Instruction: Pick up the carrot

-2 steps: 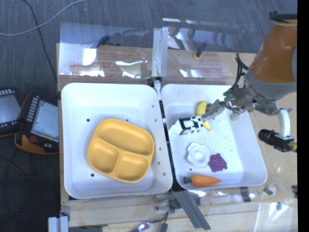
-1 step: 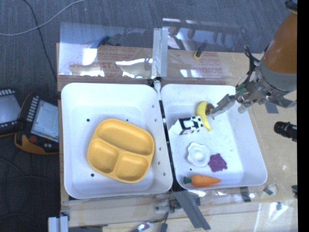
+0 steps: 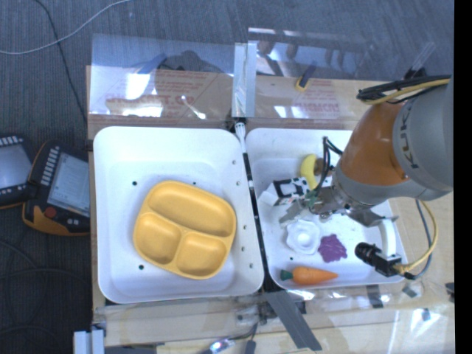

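From the fixed camera above, the bench stands on dark grey carpet, with thin cables trailing across the floor at upper left and a teach pendant (image 3: 60, 190) with an orange underside lying left of the bench. Clear panels rise behind the bins, catching glare over a brown board. Two shallow white bins sit side by side: the left bin (image 3: 118, 153) holds one yellow divided tray (image 3: 184, 228) with three compartments, and nothing else can be made out in it. The right bin (image 3: 273, 146) holds several small things, one of each: the carrot (image 3: 313, 275), orange with a green top, lying along the near wall; a purple grape bunch (image 3: 332, 248) just above it; a white round object (image 3: 302, 237) beside the grapes; a yellow item (image 3: 310, 168) toward the far side; and a small black and white toy (image 3: 293, 189) near it. One arm (image 3: 394, 150) reaches in from the right, and its gripper (image 3: 299, 211) hangs over the middle of the right bin, well apart from the carrot. Whether its fingers are apart or together cannot be told from here.
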`<action>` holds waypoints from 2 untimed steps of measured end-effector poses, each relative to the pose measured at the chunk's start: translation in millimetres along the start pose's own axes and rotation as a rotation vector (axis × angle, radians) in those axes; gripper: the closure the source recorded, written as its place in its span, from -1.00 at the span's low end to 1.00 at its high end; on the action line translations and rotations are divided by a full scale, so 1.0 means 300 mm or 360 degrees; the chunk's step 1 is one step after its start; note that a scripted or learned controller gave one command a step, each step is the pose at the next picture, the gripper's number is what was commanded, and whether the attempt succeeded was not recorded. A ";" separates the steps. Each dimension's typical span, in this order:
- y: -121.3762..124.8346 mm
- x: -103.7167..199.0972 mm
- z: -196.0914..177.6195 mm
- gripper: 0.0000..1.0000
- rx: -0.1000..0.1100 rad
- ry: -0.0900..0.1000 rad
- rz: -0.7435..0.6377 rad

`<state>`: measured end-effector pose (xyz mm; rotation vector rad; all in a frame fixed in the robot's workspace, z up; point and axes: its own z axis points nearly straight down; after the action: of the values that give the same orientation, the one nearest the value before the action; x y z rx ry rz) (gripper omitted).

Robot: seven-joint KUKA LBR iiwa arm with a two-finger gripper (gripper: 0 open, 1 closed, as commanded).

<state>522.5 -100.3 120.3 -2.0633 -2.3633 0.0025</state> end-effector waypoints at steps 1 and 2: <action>-0.008 -0.110 0.099 -1.00 -0.0020 -0.0001 -0.0038; 0.110 0.042 -0.544 -1.00 -0.0006 -0.0007 0.0109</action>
<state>554.1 -83.7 283.4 -2.1472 -2.2956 0.0029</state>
